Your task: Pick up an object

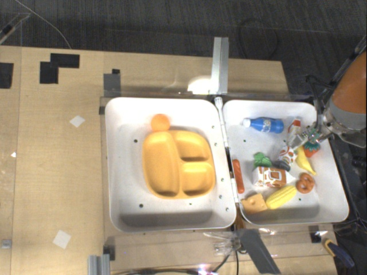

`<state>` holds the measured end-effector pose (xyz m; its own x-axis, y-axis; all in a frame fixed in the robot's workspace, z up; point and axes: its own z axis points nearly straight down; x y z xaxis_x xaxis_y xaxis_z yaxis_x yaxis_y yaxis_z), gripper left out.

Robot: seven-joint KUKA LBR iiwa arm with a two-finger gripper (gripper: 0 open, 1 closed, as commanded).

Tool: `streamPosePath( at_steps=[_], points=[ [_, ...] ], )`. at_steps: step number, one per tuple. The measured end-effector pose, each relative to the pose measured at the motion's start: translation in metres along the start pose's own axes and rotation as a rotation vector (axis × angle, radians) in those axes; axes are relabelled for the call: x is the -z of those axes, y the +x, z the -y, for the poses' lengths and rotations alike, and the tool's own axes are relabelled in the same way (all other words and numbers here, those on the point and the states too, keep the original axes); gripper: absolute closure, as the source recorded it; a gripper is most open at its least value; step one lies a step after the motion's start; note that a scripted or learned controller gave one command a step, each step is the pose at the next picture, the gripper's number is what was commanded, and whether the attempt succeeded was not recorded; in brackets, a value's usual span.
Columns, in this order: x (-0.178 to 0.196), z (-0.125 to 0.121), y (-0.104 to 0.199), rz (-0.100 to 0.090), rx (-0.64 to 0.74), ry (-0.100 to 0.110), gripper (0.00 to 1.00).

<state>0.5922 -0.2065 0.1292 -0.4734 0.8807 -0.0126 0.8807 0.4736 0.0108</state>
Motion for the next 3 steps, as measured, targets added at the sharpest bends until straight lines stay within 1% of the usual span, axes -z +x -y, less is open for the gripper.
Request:
streamPosePath(
  at_steps=[1, 2, 3],
  points=[
    [-0.013, -0.056, 0.0, -0.023, -0.056, -0.004, 1.0],
    [-0.011, -0.06, 0.006, -0.036, -0.05, -0.004, 0.0],
    [-0.038, 0.0, 0.012, -0.009, 0.182, 0.004, 0.0]
  ],
)
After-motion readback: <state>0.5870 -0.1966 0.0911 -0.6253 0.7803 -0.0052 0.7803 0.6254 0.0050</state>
